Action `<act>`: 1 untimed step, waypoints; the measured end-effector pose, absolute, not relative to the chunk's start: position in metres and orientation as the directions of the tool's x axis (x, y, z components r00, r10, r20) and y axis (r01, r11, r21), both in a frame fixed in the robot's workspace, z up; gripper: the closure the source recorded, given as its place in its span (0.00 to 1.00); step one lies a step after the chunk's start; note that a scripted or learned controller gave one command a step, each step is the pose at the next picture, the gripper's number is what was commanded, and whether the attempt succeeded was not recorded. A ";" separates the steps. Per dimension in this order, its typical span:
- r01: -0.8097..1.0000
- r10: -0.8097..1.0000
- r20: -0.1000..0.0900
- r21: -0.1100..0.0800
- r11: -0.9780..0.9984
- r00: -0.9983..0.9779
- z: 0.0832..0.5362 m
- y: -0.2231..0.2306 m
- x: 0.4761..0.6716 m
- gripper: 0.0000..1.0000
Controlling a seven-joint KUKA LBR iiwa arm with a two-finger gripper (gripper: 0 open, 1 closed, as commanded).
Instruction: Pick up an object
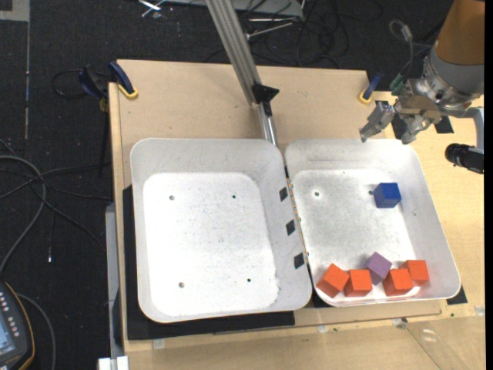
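My gripper hangs above the far edge of the right bin, its two fingers spread apart with nothing between them. A blue cube lies in the right bin, a short way in front of the gripper. Along that bin's near edge sit several orange blocks in a row, with a purple block among them.
The left bin lies beside the right one. A slanted metal pole crosses the back of the bench and ends between the bins. Clamps sit at the bench's far corners.
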State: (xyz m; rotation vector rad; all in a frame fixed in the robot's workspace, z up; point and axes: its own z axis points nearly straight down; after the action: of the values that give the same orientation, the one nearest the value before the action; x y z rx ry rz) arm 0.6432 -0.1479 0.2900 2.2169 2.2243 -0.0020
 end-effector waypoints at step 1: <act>1.000 1.000 0.000 -0.007 -0.002 0.002 0.140 -0.179 0.648 0.00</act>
State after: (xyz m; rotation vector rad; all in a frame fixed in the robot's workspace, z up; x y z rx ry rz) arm 0.6480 -0.1792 0.1401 2.2271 2.2225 -0.0080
